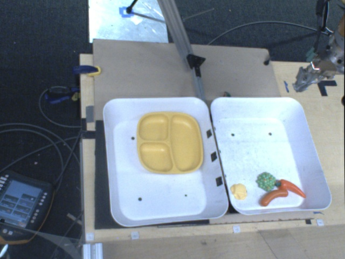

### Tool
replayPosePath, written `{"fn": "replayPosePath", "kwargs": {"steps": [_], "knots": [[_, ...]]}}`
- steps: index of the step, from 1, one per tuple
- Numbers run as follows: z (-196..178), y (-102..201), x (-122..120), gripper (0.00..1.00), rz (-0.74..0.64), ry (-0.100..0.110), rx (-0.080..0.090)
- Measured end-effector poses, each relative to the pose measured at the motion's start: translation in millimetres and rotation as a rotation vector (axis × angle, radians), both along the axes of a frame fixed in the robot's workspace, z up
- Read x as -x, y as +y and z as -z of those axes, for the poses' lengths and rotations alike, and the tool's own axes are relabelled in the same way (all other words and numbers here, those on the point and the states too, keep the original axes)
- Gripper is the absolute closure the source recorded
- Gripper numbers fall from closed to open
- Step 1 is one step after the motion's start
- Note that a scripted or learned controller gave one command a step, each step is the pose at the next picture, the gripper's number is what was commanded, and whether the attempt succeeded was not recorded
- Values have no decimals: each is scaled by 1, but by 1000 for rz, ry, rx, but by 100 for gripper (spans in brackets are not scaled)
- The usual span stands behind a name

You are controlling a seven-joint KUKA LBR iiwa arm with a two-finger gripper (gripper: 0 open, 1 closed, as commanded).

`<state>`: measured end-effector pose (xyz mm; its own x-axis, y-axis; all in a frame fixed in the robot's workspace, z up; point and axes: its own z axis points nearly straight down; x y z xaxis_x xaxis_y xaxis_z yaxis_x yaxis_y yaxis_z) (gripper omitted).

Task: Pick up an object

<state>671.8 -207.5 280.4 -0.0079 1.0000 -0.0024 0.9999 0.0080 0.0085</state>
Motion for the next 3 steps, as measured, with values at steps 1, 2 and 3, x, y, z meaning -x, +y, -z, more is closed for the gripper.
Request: {"fn": "replayPosePath", "kwargs": {"steps": [1, 2, 3], "knots": [[3, 57, 26, 100, -3, 7, -4], [0, 112, 45, 100, -3, 8, -5], [-3, 159, 66, 100, -3, 8, -5]]}}
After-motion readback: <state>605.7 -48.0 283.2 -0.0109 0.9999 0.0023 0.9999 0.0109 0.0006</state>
